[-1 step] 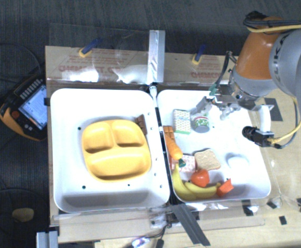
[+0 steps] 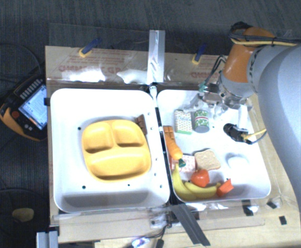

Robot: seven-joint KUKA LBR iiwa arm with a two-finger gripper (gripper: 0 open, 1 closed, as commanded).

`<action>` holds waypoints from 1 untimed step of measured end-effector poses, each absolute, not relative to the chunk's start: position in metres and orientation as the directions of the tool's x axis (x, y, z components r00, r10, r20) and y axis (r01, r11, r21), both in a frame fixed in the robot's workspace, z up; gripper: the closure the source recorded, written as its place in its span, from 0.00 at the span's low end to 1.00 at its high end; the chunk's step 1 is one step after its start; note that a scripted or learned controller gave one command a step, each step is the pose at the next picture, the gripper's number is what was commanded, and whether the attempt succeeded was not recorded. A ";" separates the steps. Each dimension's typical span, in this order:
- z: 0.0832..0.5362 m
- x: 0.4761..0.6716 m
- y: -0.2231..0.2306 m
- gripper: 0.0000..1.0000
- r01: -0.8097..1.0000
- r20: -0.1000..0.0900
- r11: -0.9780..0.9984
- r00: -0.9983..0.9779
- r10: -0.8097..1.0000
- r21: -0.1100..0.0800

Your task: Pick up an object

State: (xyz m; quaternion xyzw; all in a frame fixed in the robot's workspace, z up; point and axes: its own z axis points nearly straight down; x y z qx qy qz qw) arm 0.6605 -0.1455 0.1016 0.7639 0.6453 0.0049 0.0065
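Arm [image 2: 274, 81] hides the jaws above the right bin [image 2: 253, 177].

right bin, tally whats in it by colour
Green and white: 2, a patterned box and a small can
Orange or red: 3, carrot, tomato, small piece
Yellow: 1, banana
Tan: 1, bread slice
Total: 7

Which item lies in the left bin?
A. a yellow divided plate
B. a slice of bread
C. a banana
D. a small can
A: the yellow divided plate lies in the left bin, while the banana, slice of bread and small can all sit in the right bin.
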 end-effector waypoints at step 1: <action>0.112 0.661 -0.145 1.00 0.986 -0.003 -0.165 0.165 0.986 0.017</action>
